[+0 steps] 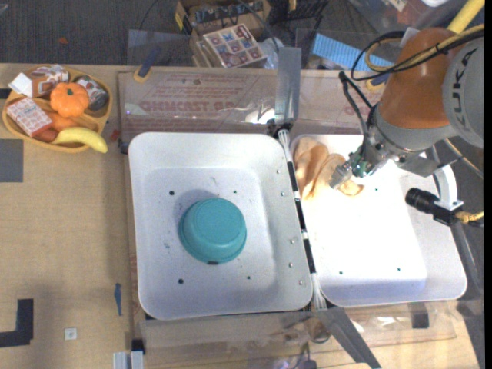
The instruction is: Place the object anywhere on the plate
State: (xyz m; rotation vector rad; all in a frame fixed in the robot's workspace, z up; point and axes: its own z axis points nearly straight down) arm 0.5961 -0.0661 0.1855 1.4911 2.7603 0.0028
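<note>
Upper left of the frame, a yellow bowl of toy food (55,112) is sitting on the tan wooden bench (61,237). Along the top, cardboard boxes (223,23) and cables are cluttering the dark floor (69,14).

1. A grey KUKA robot arm (450,106) with a rounded, glossy orange band (419,79) fills the upper right of the frame.
2. Black cables (367,68) loop beside the band (dark lettering marks the grey casing at the right edge).
3. A small metal two-finger gripper (344,177) tips the wrist.
</note>
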